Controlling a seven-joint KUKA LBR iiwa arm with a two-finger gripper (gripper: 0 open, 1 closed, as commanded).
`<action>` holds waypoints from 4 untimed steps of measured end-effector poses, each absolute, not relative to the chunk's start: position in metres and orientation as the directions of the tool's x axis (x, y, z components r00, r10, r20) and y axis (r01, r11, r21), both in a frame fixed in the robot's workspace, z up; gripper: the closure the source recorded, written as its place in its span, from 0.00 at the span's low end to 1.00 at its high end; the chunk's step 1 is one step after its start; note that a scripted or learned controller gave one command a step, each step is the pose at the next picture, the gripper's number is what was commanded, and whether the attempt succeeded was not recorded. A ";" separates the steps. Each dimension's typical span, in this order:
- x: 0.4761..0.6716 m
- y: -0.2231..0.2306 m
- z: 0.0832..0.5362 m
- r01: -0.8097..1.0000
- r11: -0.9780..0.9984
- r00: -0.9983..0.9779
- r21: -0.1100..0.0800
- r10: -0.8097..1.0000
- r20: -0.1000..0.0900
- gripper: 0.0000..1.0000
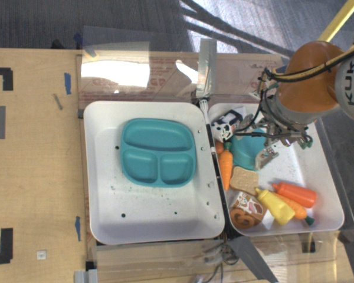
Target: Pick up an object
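Camera view: gripper (270, 149) low in right bin (327, 181), teal cup (246, 150) at its 9 o'clock, touching perhaps; finger opening, hold: cannot tell.

Worktop (29, 175): matt, wood-like board. 2 bins (100, 217): smooth, glossy white plastic. Teal divided tray (158, 152): smooth plastic, satin finish. Arm band (310, 75): glossy orange.

A single fixed camera is looking down at a slant on the bench (35, 158) from above its near edge, at moderate distance. The left bin (100, 217) is sitting near the frame's centre and the right bin (327, 211) toward the right side; both are lying fully within the field. Floor is showing beyond the bench's far edge. The arm (310, 78) is entering from the upper right.
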State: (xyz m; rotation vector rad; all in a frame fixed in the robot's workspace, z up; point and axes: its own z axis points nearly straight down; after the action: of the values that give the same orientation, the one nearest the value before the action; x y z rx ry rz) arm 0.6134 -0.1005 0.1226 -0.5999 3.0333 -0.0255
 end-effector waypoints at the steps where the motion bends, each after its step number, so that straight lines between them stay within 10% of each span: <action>1: 0.599 -0.095 0.118 -0.443 0.895 -0.892 -0.048 -0.445 -0.074 0.00; 3: 0.600 -0.098 0.118 -0.386 0.922 -0.920 -0.033 -0.387 -0.055 0.00; 4: 0.532 -0.101 0.095 -0.274 0.962 -0.961 -0.009 -0.274 -0.025 0.00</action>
State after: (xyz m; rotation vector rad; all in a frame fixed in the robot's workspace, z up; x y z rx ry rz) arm 0.5325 -0.1005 0.0953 -0.4306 3.0853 -0.0090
